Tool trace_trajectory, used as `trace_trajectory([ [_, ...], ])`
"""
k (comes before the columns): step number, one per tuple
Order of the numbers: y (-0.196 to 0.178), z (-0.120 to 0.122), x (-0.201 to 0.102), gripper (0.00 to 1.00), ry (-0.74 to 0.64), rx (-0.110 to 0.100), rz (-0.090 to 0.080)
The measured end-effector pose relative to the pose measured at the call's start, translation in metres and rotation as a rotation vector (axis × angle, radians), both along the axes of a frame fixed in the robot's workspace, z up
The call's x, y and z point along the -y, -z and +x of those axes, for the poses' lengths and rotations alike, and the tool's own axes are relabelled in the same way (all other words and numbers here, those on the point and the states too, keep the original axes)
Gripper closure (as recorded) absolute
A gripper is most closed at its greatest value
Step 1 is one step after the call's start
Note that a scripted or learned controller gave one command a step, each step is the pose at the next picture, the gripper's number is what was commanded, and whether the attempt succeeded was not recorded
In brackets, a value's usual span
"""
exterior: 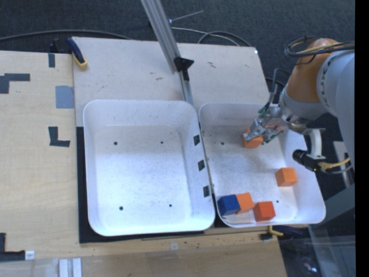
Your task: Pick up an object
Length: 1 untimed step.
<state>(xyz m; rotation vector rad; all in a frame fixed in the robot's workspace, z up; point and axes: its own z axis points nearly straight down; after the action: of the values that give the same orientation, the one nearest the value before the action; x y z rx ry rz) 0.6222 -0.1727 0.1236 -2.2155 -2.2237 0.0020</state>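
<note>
**Gripper down on the far orange block**

Left bin [92, 117]: bare white floor, nothing to grasp. Right bin [319, 212]: near its front wall, a blue block [228, 204] touching an orange block [244, 201], then a red-orange block [264, 210] just beside them; a lone orange cube [286, 176] farther right. Up toward the back, gripper [260, 130] reaching in from the right (orange band above), tips low over a small orange block [251, 139]. Block directly under and slightly left of the tips. Cannot tell whether gripping or merely touching.
</note>
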Motion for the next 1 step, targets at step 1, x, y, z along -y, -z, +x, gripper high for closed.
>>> trace_trajectory([
  [1, -0.0570, 0.0146, -0.0857, 1.00, -0.006, 0.007, 0.002],
])
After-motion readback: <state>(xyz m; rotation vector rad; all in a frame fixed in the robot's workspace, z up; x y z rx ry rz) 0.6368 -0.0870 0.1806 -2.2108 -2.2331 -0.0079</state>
